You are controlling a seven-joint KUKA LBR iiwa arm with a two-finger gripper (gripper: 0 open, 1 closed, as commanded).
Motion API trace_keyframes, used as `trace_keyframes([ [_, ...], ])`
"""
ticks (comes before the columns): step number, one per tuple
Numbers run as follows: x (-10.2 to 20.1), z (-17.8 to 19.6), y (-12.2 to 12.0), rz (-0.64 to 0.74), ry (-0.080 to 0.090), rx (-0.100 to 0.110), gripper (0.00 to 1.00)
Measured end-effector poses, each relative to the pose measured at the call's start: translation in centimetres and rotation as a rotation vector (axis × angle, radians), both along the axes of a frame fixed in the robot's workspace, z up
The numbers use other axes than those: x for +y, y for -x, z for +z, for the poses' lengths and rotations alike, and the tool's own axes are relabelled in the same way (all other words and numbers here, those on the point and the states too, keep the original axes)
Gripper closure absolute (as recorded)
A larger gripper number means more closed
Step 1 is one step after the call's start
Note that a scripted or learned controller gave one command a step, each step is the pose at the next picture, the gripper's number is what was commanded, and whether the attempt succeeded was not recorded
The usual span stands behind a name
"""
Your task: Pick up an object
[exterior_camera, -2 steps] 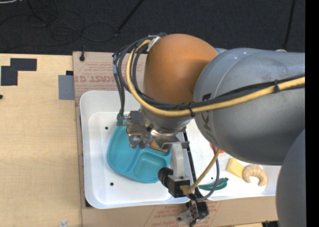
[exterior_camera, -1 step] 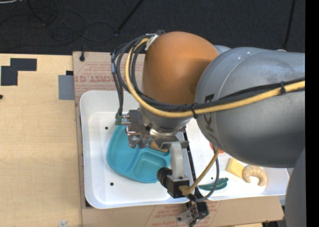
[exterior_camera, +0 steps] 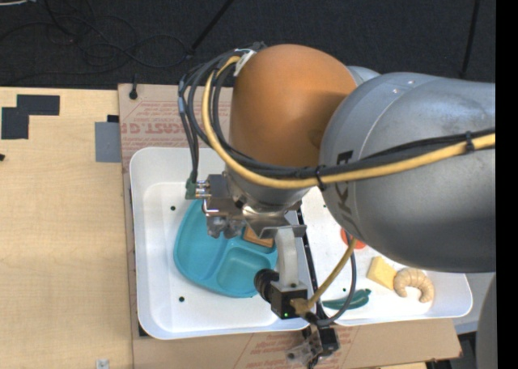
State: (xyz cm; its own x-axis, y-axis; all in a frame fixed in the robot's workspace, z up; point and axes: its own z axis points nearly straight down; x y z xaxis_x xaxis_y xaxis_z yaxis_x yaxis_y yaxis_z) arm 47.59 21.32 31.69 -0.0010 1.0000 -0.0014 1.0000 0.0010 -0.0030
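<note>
Bottom edge: cardboard sheet [exterior_camera: 267, 349] under the white bin [exterior_camera: 150, 197], printed lettering on it, and a small black clip-like fitting [exterior_camera: 318, 345] hanging off the arm's cabling there. Just above, front rim of the bin, with a dark green item [exterior_camera: 356, 299] lying on it, partly behind a yellow hose. Right of that, in the bin's near right corner: a croissant-shaped toy [exterior_camera: 413, 283] touching a yellow block [exterior_camera: 379, 269]; a bit of something red-orange [exterior_camera: 346, 238] pokes out from under the arm further back. Main object: teal compartment tray [exterior_camera: 212, 258], tilted, lying in the left-centre of the bin. End effector [exterior_camera: 243, 226] sits right over the tray's upper right part, at or near its rim; a small orange-brown piece [exterior_camera: 258, 238] shows just beside it. Can't tell whether the end effector is released or clenched, since the wrist and cable bundle block it; contact with the tray not confirmable either. Arm [exterior_camera: 388, 173] comes in from the right, grey links, big orange band [exterior_camera: 287, 108] above the wrist, black and yellow hoses looped around it. Surface [exterior_camera: 57, 222]: light wood to the left, with black and grey square markers [exterior_camera: 105, 139] near its back edge. Beyond: dark carpet-like floor [exterior_camera: 121, 11] with black cables trailing across.
</note>
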Motion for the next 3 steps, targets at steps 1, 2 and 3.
trace_keyframes([
  [1,3.0,-6.1,0.1,0.001,0.003,0.007,1.00],
  [2,2.9,-2.9,0.0,0.000,-0.001,0.000,1.00],
  [3,1.6,-7.4,-7.5,-0.003,0.002,-0.001,1.00],
])
